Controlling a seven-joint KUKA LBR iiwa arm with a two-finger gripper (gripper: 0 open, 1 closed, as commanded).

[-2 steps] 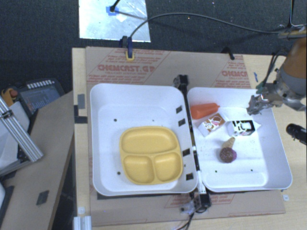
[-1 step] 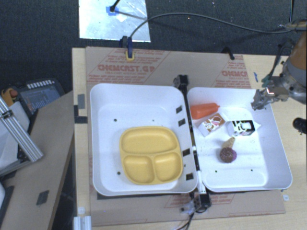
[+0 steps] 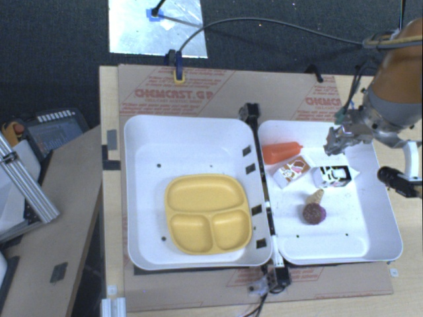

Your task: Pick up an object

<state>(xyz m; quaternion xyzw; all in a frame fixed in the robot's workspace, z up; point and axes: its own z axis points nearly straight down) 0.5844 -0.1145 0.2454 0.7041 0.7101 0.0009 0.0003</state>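
The right bin [image 3: 370, 240] holds an orange carrot-shaped piece [image 3: 281, 152] at its upper left, a small printed carton [image 3: 291, 171] just below it, a black and white box [image 3: 335, 175] to the right, and an ice-cream cone toy with a dark purple scoop [image 3: 314, 210] lower down. My gripper [image 3: 337, 141] hovers over the upper part of this bin, just above the black and white box and right of the carrot. Nothing shows between its fingers.
The left bin [image 3: 145, 150] holds a yellow three-compartment tray [image 3: 206, 212]. A black divider clamp strip [image 3: 259, 177] runs between the bins. A cable [image 3: 264, 26] arcs across the back of the bench. An aluminium rail [image 3: 23, 180] and a device lie at the far left.
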